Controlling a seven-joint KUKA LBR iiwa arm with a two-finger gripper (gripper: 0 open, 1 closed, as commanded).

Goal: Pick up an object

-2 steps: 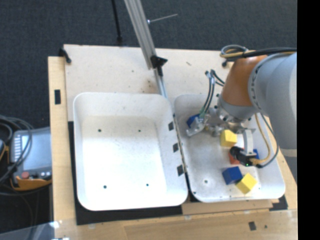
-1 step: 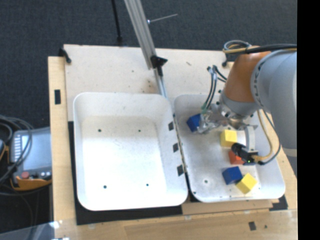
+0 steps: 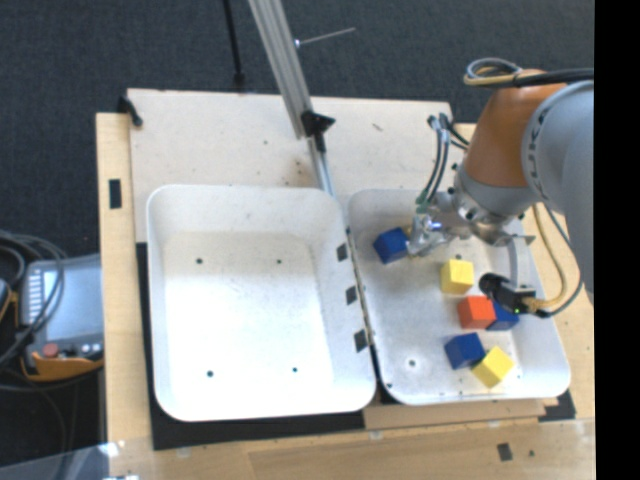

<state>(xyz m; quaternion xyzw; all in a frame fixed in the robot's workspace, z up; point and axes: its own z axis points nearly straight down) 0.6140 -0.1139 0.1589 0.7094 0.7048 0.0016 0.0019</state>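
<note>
Tool [image 3: 425,236] touches the blue cube [image 3: 391,245] at its left; finger state unclear.

I see two bins [image 3: 250,208] of smooth white plastic, lightly speckled with dirt. The bench [image 3: 250,128] looks like pale matt board, scuffed. The blocks [image 3: 458,274] seem matt, like foam or painted wood. A mast [image 3: 280,53] of ribbed, dull metal rises from the bench's far edge.
</note>
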